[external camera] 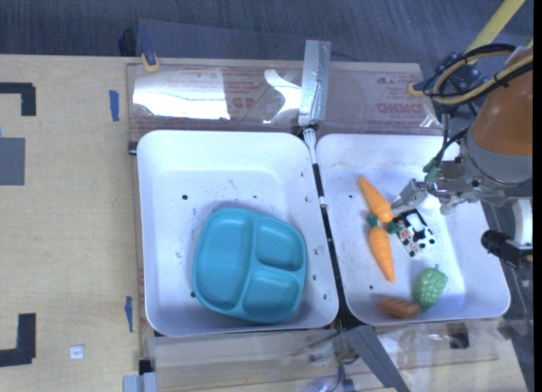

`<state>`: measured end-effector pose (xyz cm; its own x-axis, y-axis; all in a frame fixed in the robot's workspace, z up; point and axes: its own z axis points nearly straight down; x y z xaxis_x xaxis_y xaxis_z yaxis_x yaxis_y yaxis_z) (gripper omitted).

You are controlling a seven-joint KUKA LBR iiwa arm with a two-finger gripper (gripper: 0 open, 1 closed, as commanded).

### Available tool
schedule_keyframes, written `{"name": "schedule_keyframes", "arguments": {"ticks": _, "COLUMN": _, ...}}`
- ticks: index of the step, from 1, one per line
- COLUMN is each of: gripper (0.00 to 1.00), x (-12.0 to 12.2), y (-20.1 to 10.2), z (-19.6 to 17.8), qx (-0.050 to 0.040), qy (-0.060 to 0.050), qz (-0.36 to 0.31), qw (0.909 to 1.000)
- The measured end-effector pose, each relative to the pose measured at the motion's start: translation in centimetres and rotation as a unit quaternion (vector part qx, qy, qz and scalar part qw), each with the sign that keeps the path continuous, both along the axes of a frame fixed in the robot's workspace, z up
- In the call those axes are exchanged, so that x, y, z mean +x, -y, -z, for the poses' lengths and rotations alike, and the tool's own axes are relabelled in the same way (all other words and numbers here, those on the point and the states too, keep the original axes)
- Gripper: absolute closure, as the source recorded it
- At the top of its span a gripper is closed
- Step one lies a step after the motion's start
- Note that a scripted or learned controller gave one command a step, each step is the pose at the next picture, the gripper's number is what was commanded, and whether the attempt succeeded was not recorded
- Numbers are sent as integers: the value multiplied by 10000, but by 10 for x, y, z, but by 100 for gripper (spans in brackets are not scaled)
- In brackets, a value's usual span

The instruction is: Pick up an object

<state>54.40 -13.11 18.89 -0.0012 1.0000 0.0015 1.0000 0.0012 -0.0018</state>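
In the right bin (474, 149) two orange carrots lie almost end to end, the upper carrot (374, 197) and the lower carrot (383, 254). A green bumpy toy vegetable (430, 286) and a small orange-brown sausage-like piece (398, 306) sit near the bin's front edge. My gripper (412, 228) reaches in from the right and hangs low over the middle of this bin. Its black-and-white tip is right beside the gap between the two carrots. Nothing is visibly held.
The left bin (169, 162) holds a blue divided plate (250, 263) toward its front. A metal divider (314, 85) stands behind the seam between the bins. The grey arm with its orange band (506, 124) and cables covers the right bin's far right side.
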Motion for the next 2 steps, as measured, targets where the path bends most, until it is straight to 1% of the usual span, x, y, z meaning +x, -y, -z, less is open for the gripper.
{"name": "schedule_keyframes", "arguments": {"ticks": 1, "gripper": 0, "x": 2, "y": -18, "z": 75, "qx": -66, "qy": 176, "qz": -687, "qw": 9975}}
{"name": "schedule_keyframes", "arguments": {"ticks": 2, "gripper": 0, "x": 18, "y": -60, "z": 2, "qx": -10, "qy": 42, "qz": -1553, "qw": 9879}}
